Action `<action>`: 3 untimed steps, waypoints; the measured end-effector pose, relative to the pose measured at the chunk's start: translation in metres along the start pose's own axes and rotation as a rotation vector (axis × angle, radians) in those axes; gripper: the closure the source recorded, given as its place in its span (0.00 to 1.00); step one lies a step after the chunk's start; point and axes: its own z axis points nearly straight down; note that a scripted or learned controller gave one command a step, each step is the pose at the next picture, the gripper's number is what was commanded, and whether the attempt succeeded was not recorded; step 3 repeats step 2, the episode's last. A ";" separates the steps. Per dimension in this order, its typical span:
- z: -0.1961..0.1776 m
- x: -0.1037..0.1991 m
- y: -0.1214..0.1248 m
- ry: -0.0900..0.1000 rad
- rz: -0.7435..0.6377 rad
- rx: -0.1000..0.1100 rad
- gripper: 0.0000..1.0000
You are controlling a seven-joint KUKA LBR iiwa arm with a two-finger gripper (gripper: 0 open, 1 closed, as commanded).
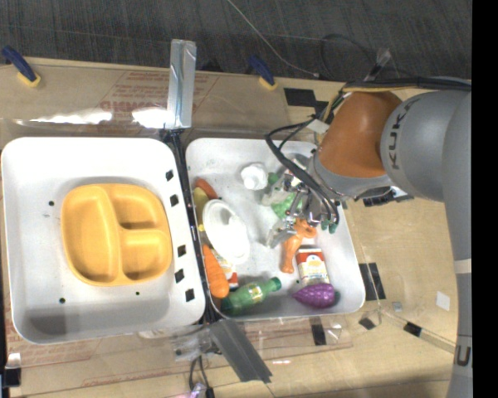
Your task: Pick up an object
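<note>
My gripper [289,224] reaches down into the right bin [349,247], low over its middle-right part. Just below it lies a small orange carrot [290,254], and a green item [280,204] sits partly hidden under the wrist. Around them are a white bowl [224,226], a small white cup [253,175], a red-labelled jar [312,266], a purple bunch of grapes [315,295], a green bottle [253,293] and a larger carrot [217,274]. I see nothing lifted clear of the bin floor.
The left bin [25,189] holds a yellow divided tray [116,230]. A red and yellow item [203,191] lies against the divider between the bins. The arm and its cables [357,139] cover the right bin's far right corner.
</note>
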 end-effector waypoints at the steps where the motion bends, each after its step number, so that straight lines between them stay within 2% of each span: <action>1: -0.011 -0.001 0.002 -0.003 -0.006 0.000 1.00; 2: -0.171 -0.014 0.000 -0.016 0.135 0.002 1.00; 3: -0.171 -0.014 0.000 -0.016 0.135 0.002 1.00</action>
